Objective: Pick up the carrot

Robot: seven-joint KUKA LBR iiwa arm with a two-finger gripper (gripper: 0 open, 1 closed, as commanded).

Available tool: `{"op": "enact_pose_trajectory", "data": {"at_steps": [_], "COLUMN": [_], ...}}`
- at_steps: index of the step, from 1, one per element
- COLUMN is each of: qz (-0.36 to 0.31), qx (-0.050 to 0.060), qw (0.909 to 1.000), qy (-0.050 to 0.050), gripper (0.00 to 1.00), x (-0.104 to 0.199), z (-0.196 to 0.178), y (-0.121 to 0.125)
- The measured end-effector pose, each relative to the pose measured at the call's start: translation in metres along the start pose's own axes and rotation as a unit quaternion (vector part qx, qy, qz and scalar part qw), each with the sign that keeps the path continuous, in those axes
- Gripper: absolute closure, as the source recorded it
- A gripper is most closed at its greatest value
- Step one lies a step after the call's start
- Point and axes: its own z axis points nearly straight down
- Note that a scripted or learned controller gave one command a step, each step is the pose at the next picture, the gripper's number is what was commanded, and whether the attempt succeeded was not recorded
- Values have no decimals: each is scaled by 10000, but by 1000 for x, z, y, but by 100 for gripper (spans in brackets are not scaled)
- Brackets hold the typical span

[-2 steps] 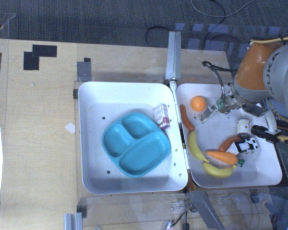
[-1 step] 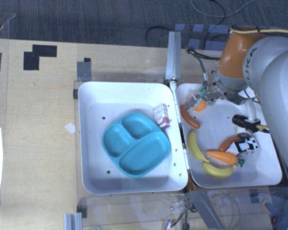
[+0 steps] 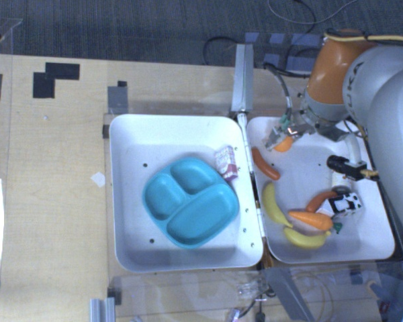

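The carrot (image 3: pixel 311 220), orange with a green stub at its right end, lies in the front of the right bin (image 3: pixel 369 247), resting across a yellow banana (image 3: pixel 306 237). My gripper (image 3: pixel 283 137) hangs over the far left corner of that bin, well away from the carrot. A small orange thing (image 3: pixel 283 145) shows right at the gripper's tip; whether it is held is unclear.
The right bin also holds a red-orange sausage (image 3: pixel 265 164), a second banana (image 3: pixel 274 205), another reddish sausage (image 3: pixel 320 199) and a black-and-white toy (image 3: pixel 346 204). In the left bin (image 3: pixel 127 180) sit a blue divided plate (image 3: pixel 191 201) and a small wrapped packet (image 3: pixel 226 163).
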Motion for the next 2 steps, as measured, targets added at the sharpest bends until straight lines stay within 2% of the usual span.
{"op": "enact_pose_trajectory", "data": {"at_steps": [1, 2], "qz": [290, -2709], "qx": [26, 24], "qw": [9996, 9626], "qy": [20, 33], "gripper": [100, 100], "x": [62, 69], "z": [-101, -85], "y": [19, -17]}}
